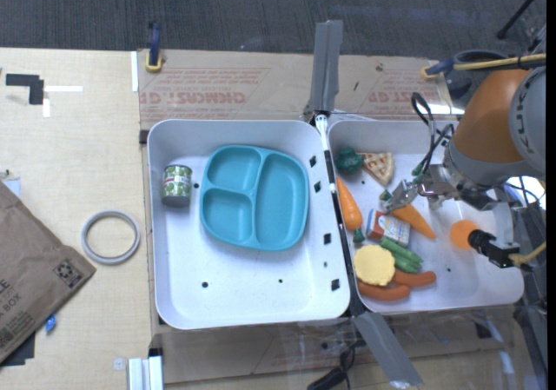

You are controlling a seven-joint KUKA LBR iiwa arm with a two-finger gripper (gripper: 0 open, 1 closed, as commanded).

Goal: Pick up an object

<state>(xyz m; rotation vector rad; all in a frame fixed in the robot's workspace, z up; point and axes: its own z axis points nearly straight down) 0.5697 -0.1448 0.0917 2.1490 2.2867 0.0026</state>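
Claw: the claw (401, 195) is hanging low over the right bin (499, 288), its metal tips looking slightly parted, with nothing showing between them.
Likely target: an orange carrot wedge (415, 219) is lying just beside and below the tips; I am judging this to be the piece being aimed at, though the aim is not certain.
Where the pickable things are: all are sitting in the right bin, crowded toward its left wall.
Risk, crowding: a small red-and-white packet (388, 228) is touching the wedge, so the tips may be closing on two things at once or pinching an edge and slipping off.
Risk, shape: the wedge is tapering, which may be letting it squirt out as the tips squeeze.
Risk, neighbours: a green pepper piece (400, 252), a yellow round piece (375, 266) and a sausage (393, 285) are lying near, and a sideways nudge could be shoving them together.
Other things in that bin: a long carrot (348, 205) along the left wall, a pizza slice (379, 166), a green broccoli piece (349, 159).
Left bin (174, 293): a teal divided plate (256, 197) and a small can (177, 184).
Desk: a tape ring (110, 235) is lying well apart.
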